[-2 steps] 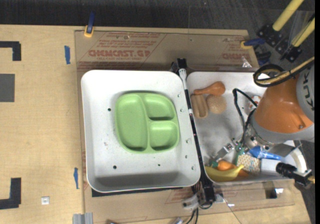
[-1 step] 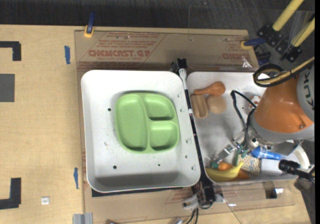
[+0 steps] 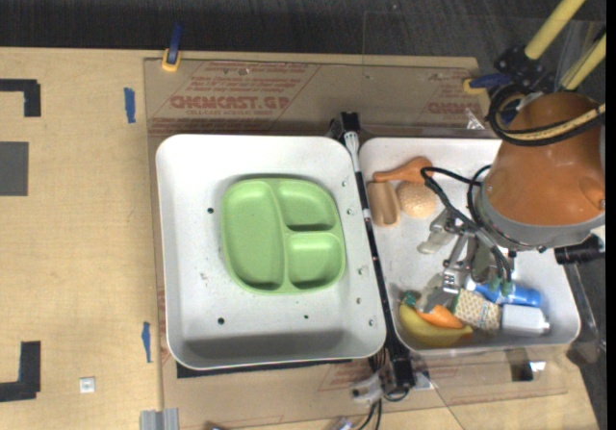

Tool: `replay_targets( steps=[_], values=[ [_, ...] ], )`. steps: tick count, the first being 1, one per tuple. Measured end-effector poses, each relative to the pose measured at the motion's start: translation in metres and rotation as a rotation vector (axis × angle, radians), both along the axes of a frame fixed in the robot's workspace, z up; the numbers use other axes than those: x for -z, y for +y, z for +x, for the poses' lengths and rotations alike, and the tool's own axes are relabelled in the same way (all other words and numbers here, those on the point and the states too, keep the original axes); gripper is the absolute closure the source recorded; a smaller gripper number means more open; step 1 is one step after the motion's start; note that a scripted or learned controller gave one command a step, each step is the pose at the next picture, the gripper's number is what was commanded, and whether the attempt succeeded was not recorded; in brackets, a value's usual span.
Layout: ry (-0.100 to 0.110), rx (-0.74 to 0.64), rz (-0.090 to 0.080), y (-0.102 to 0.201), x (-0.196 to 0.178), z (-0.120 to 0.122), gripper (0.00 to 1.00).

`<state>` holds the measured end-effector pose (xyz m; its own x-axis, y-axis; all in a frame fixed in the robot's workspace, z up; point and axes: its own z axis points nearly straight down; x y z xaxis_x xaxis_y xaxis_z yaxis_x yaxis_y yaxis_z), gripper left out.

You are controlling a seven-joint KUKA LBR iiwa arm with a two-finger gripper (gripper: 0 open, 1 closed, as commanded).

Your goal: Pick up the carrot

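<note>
Gripper low over the right bin's front clutter

The green divided plate (image 3: 282, 232) sits in the left bin (image 3: 183, 226). In the right bin (image 3: 568, 322), the carrot (image 3: 441, 316) rests on a banana (image 3: 428, 330); the gripper (image 3: 452, 286) hangs just above, likely lining up, finger state unclear.

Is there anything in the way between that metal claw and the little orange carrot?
Nothing visible separates them. The gripper hangs just above the carrot, which lies on the banana in the right bin, crowded by a patterned item beside it.
</note>
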<state>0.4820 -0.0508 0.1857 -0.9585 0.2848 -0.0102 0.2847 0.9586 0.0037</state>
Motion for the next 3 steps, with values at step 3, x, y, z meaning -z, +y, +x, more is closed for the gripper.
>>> replay_targets(
  steps=[3],
  values=[
    [-0.031,-0.338,-0.011,-0.060,0.094,0.008,0.00]
  ],
)
